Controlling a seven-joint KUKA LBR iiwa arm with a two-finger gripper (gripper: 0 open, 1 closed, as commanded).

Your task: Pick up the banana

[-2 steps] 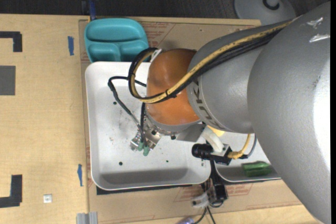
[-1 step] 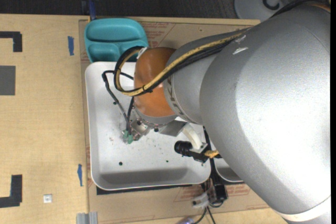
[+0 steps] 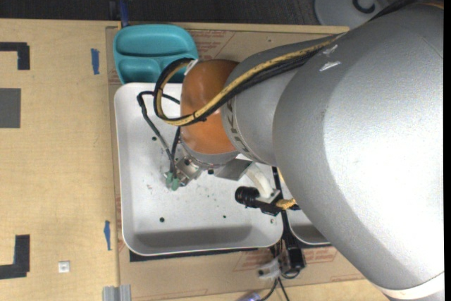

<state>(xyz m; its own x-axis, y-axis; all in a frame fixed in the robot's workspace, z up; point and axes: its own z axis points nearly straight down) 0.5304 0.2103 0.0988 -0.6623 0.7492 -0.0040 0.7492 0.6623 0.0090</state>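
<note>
The gripper [image 3: 174, 178] sits low in the left bin [image 3: 134, 151]; released or clenched, I cannot tell. The arm [image 3: 338, 151] covers much of both bins, so I cannot place the banana; a good grasp needs it found first.

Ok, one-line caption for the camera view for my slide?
KUKA arm reaches from the right over the left white bin, its gripper low near the bin floor; a teal tray sits behind the bin.

No readable text, label or number anywhere — bench and bins included.
</note>
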